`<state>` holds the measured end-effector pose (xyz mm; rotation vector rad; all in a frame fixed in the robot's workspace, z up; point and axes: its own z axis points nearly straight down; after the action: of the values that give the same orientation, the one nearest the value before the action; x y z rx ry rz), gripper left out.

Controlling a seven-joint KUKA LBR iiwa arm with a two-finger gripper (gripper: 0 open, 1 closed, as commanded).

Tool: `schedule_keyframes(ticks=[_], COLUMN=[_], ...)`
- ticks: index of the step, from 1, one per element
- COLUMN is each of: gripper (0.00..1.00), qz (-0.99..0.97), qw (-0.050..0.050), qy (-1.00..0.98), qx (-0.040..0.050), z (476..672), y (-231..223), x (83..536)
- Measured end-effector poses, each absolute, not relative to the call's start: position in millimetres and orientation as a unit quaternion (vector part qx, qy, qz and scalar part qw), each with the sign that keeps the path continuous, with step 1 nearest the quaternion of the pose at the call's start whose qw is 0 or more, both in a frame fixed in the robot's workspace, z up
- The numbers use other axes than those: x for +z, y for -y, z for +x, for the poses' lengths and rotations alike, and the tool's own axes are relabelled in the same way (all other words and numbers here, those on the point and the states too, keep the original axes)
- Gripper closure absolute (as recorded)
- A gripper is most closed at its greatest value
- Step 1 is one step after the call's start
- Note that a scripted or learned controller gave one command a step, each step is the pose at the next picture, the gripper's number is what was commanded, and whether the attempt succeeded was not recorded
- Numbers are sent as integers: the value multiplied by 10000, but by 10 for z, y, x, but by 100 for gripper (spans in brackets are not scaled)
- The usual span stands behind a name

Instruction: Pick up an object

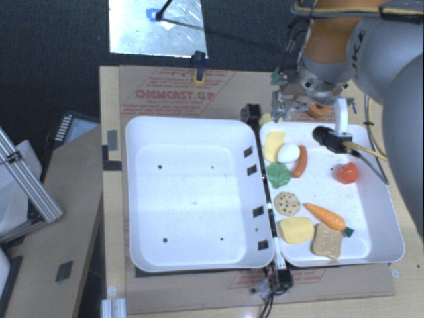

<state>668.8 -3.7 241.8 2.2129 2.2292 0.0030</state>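
Observation:
The right bin (383, 225) holds several toy foods: a yellow wedge (273, 145), a white egg (288, 153), a red-orange sausage (301, 161), a green leafy piece (278, 175), a red tomato (346, 172), a cookie (287, 203), a carrot (324, 215), a yellow block (295, 230) and a bread slice (326, 240). My gripper (283, 110) hangs over the far left corner of that bin, just beyond the yellow wedge and the egg. No object shows in its grasp.
The left bin (136, 177) lies beside the right one, with black clips along their shared wall. A black fitting with a cable (329, 138) juts from the arm over the right bin's far side. A shiny sheet (158, 18) lies beyond the bench.

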Motion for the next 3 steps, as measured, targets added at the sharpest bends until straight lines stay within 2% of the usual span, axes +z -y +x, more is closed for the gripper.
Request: schedule_keyframes(ticks=[1,2,3], gripper=[100,100,100], qz=[7052,7043,7045], qw=[16,-2,7], qy=[-7090,-7099,-7097], qx=[16,7,18], z=[6691,6563,6693], y=[82,-345,-733], x=[2762,2613,2622])
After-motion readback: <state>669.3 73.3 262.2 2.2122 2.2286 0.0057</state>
